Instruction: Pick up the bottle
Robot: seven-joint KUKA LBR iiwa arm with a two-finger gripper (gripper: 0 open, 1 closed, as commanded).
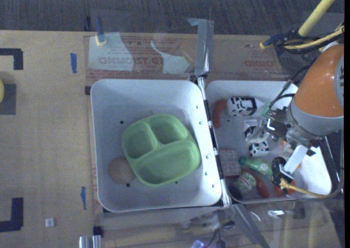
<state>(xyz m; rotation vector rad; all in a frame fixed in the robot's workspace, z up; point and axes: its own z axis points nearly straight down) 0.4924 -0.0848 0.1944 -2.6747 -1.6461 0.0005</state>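
In the left white bin (104, 104), a tan ball (120, 170) is lying half hidden under the near-left edge of a green divided plastic plate (160, 148). The right white bin (219, 91) is holding a red sausage-shaped toy (219, 113), a black-and-white cow-patterned block (241, 105) and, nearer, a small green plastic bottle (256, 165) lying on its side among blurred clutter. The gripper (272, 126) is hovering just beyond the bottle; whether it is apart or together cannot be told.
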